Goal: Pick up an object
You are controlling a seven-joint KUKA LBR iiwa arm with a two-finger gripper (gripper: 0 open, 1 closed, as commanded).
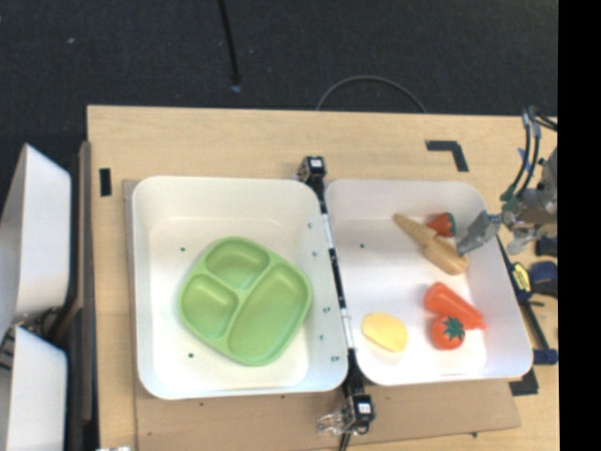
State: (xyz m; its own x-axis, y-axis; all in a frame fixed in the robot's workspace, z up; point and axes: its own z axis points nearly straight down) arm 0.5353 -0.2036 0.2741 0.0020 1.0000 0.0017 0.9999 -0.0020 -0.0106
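This is a robotics lab or test cell, not a home. A plain plywood counter [235,139] stands on dark carpet [122,36], with a loose black cable [225,26] trailing over the floor beyond the tool [474,235]. Two white bins [150,242] are clamped side by side to its left by small black fixtures [312,168]. Black tape marks [447,152] sit on the wood behind it, and toy plastic food [449,331] lies just in front.

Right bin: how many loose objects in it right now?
5. Tan wooden piece upper middle, small red item just behind it, orange-red piece lower right, tomato-like toy below that, yellow item lower left. The gripper may hide more.
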